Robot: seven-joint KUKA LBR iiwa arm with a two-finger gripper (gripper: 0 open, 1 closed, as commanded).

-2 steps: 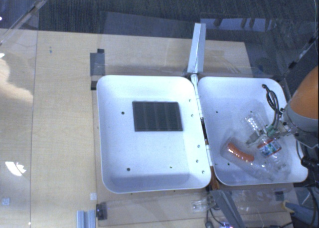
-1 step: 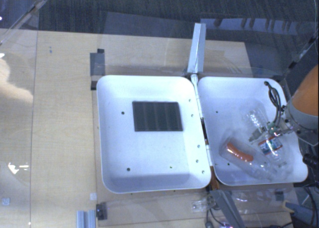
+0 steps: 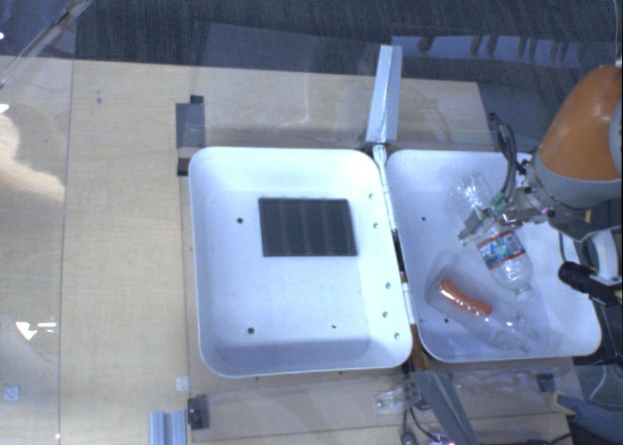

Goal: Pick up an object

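Clear plastic bottle [image 3: 503, 253] lying in right bin [image 3: 428, 180], among other clutter — not yet lifted. Gripper [image 3: 501, 211] low, just above it; open or closed, impossible to tell. Grasp and lift left.

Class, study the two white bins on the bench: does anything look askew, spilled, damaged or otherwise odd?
Nothing looks spilled or broken. The clear plastic bottle lies tipped on its side in the right bin, near the hand; an orange-red item in clear wrapping lies slantwise beside it. The left bin holds a dark rectangular patch.
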